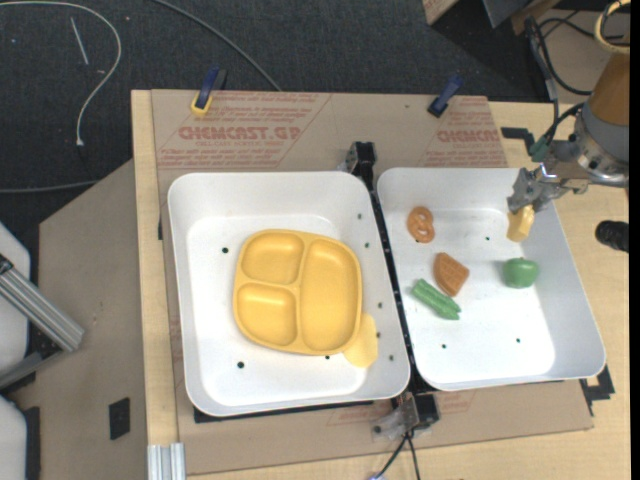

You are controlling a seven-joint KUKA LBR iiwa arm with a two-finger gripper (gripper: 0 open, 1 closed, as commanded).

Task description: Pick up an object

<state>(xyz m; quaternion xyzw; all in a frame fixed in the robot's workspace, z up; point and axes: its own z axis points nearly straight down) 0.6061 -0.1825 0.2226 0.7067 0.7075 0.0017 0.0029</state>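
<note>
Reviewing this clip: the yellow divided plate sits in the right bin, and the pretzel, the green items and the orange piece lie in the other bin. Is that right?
Not quite. The camera view shows the yellow divided plate in the left bin, not the right. The pretzel, the green items and the orange piece lie in the other bin, the right one.

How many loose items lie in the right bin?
5: a pretzel upper left, an orange-brown piece mid-left, a green pod beside it, a green round item right, and a yellow piece under the gripper, possibly held.
</note>
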